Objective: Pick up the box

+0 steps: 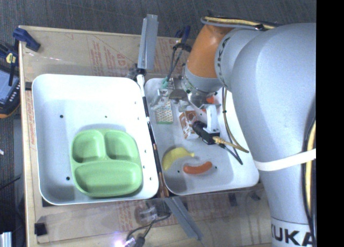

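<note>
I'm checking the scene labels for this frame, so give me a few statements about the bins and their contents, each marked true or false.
1. A green divided tray lies in the left bin. True.
2. The banana lies in the left bin. False: it lies in the right bin, near the front.
3. A reddish sausage lies beside the banana. True.
4. The gripper hangs over the green tray. False: it is down in the right bin, at the far end.
5. The box lies in the right bin, close below the gripper. True.
</note>
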Tool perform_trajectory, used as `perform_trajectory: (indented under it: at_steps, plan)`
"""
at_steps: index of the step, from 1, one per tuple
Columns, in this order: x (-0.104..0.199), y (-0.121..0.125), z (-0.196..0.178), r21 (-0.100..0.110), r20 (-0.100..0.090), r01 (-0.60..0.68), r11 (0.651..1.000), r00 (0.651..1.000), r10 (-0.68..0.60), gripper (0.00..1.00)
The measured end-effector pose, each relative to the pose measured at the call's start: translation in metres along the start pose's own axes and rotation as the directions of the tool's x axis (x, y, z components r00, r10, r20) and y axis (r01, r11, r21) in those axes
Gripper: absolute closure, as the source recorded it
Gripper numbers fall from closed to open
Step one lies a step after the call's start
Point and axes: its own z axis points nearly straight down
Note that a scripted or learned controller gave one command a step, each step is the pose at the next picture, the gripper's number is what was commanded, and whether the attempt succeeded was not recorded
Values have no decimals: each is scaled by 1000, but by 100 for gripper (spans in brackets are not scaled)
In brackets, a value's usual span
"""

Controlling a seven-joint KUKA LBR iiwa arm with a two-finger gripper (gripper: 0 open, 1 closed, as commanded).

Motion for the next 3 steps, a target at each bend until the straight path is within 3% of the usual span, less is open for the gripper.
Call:
perform_trajectory:
  at_steps: [1, 2, 3]
  plan:
    - [-1, 20, 32, 0, 6, 46, 999, 999, -46, 0]
    - [3, 20, 23, -3, 2, 52, 999, 999, -52, 100]
    - [23, 26, -89, 4, -6, 333, 943, 943, -333, 100]
